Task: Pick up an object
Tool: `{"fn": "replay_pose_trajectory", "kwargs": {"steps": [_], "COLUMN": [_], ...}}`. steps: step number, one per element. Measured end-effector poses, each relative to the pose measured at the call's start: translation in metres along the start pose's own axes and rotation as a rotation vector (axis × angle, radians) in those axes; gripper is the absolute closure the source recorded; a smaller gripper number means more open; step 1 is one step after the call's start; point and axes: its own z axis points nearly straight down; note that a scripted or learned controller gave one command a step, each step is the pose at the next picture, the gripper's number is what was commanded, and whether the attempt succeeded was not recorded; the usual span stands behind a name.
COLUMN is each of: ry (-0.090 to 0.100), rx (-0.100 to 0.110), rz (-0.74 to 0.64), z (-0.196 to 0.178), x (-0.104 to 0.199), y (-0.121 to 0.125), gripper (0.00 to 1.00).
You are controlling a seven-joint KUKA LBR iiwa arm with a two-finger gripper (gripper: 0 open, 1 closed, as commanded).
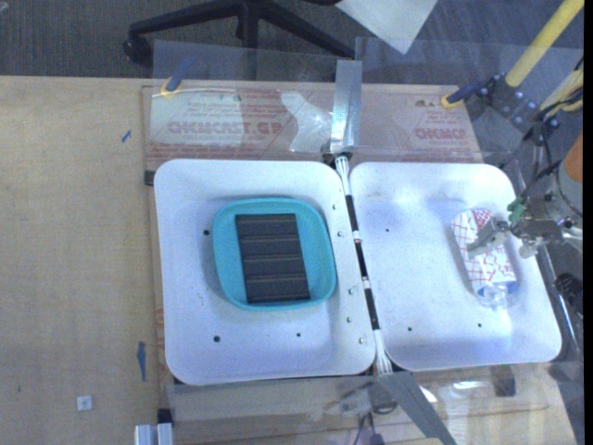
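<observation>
A crumpled red-and-white patterned packet (484, 253) lies at the right side of the right bin (417, 332). The gripper (496, 234) sits right on the packet's upper part — whether its tips pinch it, I cannot tell. In the left bin (185, 341) rests a teal tray (225, 248) bearing a dark ribbed block (271, 258).

The left bin (185, 341) and the right bin (417, 332) are plain white. A turquoise dish (225, 239) carries a dark grey ribbed block (271, 258) with lengthwise grooves. The packet (485, 256) is white with a red criss-cross pattern and a clear, shiny lower end. The desk (65, 248) is pale tan wood. The end effector (505, 227) is metallic grey. A yellow pole (554, 26) crosses the top right corner.
</observation>
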Motion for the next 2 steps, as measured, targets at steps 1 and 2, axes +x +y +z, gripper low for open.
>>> {"fn": "replay_pose_trajectory", "kwargs": {"steps": [1, 2], "ry": [-0.001, -0.005], "rx": [-0.001, -0.01], "rz": [-0.156, -0.204], "z": [0.102, 0.123], "x": [-0.036, -0.015], "y": [0.01, 0.032], "gripper": [0.0, 0.0]}}
